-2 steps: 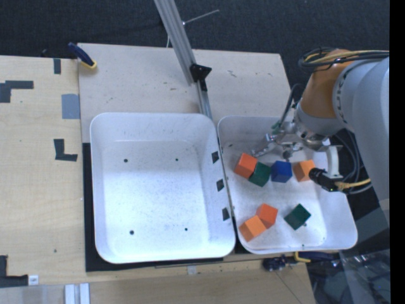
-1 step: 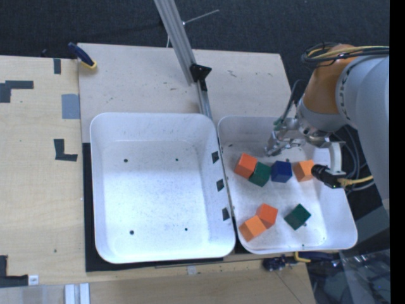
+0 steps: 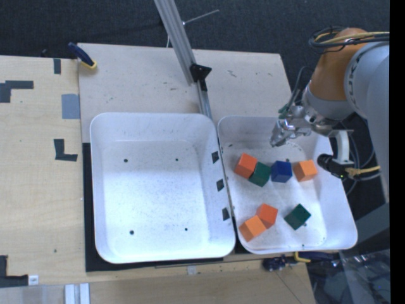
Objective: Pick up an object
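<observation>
The right bin [image 3: 329, 236] holds several small blocks. An orange block [image 3: 246, 165], a dark green block [image 3: 259, 174], a blue block [image 3: 281, 171] and another orange block [image 3: 305, 170] lie in a row across its middle. Nearer the front lie two touching orange blocks [image 3: 260, 221] and a second green block [image 3: 297, 216]. My gripper [image 3: 281, 135] hangs over the far part of the right bin, above and behind the blue block, with nothing seen between its fingers.
The left bin [image 3: 101, 170] sits beside the right one, sharing a raised wall. A slanted metal rail [image 3: 180, 37] runs from the top down to the bins' junction. A blue-yellow clamp [image 3: 82, 54] lies on the bench at the far left.
</observation>
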Controlling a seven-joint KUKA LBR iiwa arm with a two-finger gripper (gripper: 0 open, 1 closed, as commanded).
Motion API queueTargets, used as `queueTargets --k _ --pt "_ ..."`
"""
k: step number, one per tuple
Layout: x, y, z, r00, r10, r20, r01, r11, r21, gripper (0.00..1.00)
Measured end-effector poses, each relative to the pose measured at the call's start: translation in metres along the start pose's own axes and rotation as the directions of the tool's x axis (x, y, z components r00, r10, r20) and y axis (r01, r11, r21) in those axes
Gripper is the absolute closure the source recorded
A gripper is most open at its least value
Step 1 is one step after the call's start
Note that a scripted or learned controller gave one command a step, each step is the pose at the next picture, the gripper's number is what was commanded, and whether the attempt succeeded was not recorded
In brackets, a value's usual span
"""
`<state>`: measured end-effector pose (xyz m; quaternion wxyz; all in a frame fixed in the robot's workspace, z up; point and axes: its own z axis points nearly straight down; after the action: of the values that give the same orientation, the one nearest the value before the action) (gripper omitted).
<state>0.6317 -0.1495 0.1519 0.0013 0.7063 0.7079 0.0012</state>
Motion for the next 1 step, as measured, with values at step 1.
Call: queueTargets --k 1 --pt "0.0003 0.0013 -0.0533 1.0 0.0 0.001 0.0 1.0 -0.001 1.0"
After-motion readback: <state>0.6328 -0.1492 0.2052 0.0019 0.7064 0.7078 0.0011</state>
